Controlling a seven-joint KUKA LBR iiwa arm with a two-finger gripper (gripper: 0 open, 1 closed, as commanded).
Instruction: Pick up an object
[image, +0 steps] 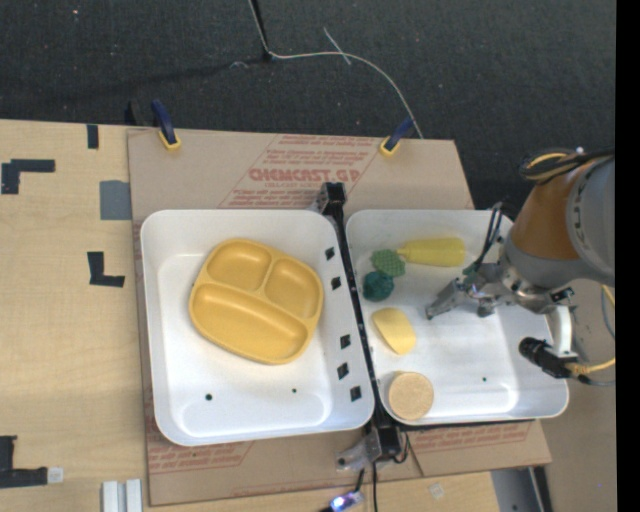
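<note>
The right bin holds a yellow corn-like piece at the back, a green broccoli piece, a dark teal ball, a pale yellow wedge and a round tan cookie at the front. My gripper reaches in from the right and hangs low over the bin's middle. It is right of the wedge and below the corn piece. Nothing shows between its fingers.
The left bin holds a yellow divided plate. A black divider runs between the bins. Two clamps pin the cardboard at the back. The arm's orange band stands at the right.
</note>
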